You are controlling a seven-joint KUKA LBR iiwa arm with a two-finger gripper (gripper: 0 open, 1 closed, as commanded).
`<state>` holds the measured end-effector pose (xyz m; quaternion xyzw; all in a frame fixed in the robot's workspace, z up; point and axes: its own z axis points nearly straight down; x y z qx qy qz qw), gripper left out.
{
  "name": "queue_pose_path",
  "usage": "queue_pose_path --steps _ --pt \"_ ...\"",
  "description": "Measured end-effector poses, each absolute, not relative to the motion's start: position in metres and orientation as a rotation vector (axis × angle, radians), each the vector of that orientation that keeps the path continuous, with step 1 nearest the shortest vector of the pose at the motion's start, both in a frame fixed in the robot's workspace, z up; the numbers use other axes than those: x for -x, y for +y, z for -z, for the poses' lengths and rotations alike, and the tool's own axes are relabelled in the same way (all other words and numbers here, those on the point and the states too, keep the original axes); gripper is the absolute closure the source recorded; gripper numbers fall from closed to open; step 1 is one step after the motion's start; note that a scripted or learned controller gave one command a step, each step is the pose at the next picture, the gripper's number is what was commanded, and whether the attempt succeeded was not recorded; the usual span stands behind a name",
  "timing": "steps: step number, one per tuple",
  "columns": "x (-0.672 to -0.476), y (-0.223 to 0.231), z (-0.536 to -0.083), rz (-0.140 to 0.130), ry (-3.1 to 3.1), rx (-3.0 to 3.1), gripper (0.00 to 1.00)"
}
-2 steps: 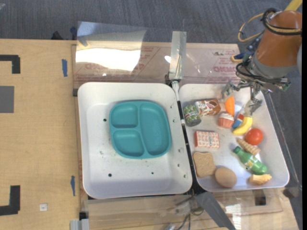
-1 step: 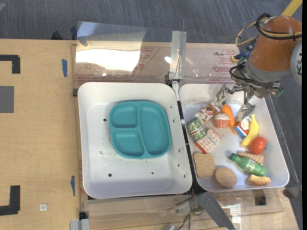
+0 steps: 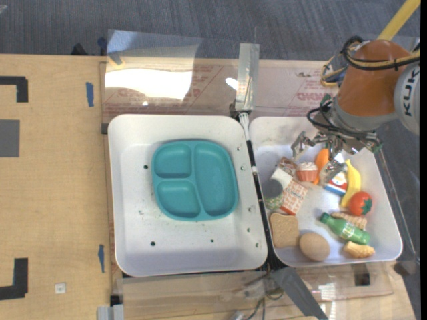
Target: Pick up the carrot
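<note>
The gripper (image 3: 325, 153) hangs low in the upper part of the right bin (image 3: 390, 209), at the frame's right, its metal fingers (image 3: 302, 142) spread apart — open, with the carrot (image 3: 321, 160) standing upright in the gap beneath the wrist. Whether the fingers actually press on the carrot cannot be told. Just left of the carrot sits a small cup (image 3: 306, 173); to its right lie a banana (image 3: 352, 177) and a tomato (image 3: 359, 203). Lower in the same bin are a green bottle (image 3: 343, 226), a bread slice (image 3: 285, 230) and a potato (image 3: 313, 245). The left bin (image 3: 127, 239) — frame centre — carries a teal divided plate (image 3: 195, 179).
</note>
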<state>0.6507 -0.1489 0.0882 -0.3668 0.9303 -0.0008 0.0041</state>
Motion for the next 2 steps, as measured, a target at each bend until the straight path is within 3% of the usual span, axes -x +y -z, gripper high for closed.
queue_pose_path --steps 1,2 --pt "-0.656 -0.147 -0.106 0.013 2.9 1.143 1.0" --pt "-0.643 -0.101 -0.156 0.004 2.954 1.03 1.0"
